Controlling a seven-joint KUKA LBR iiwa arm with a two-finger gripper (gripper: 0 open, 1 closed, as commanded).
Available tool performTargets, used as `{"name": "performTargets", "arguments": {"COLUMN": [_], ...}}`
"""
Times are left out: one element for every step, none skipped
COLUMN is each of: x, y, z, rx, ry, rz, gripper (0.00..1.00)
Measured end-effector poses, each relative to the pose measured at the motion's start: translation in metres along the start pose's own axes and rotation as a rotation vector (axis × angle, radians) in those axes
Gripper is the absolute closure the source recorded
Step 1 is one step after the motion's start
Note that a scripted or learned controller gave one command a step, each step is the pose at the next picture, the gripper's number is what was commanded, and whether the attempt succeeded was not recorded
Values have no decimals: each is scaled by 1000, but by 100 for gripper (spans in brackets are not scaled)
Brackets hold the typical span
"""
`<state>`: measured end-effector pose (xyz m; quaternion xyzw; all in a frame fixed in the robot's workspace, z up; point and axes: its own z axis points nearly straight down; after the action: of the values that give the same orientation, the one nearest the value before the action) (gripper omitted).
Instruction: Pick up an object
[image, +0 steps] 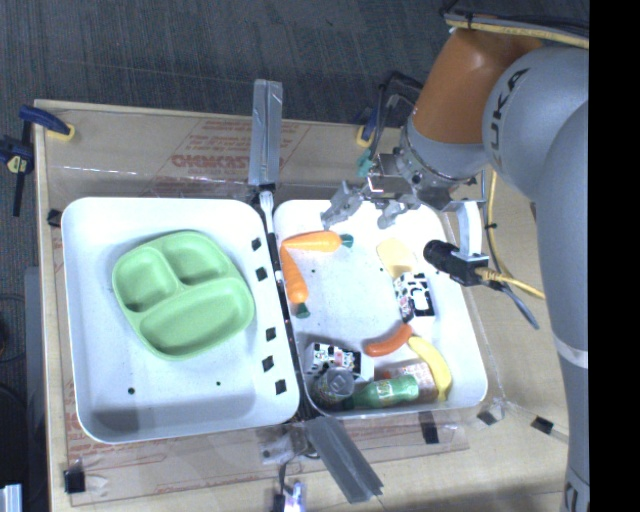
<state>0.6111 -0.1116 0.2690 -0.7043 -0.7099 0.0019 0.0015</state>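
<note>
Camera view shows you the left bin (90, 390) holding a green divided plate (182, 291). Your right bin (472, 345) holds two carrots (312, 241), a sausage (387, 342), a banana (432, 363) and a bottle (385, 391). Your gripper (370, 208) hangs open over its far edge, holding nothing.

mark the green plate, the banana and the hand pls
green plate (183, 292): camera view, on its middle divider ridge.
banana (432, 362): camera view, mid-length of its yellow body.
hand (369, 207): camera view, midway between its fingertips.
</note>
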Motion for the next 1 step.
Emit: {"name": "performTargets", "arguments": {"x": [-67], "y": [-23], "z": [67], "rx": [0], "ry": [0], "rz": [1], "gripper": [0]}}
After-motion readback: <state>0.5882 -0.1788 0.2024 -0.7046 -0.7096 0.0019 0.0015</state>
